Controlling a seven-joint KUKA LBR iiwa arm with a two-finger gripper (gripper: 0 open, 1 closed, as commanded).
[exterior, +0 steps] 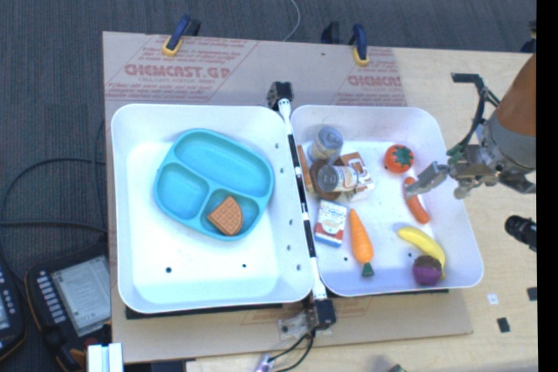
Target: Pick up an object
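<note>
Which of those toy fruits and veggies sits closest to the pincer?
The small red-orange piece lying just under the pincer; the tomato, banana and carrot lie farther off.

My gripper (433, 179) hovers over the right bin (384, 119), just above a red sausage (417, 203), beside a tomato (398, 158). Banana (422, 241), carrot (360, 239) nearby. Blue plate (212, 181) sits in left bin (139, 213).

"GIEMCAST.GP" on cardboard sheet (179, 71)
</note>
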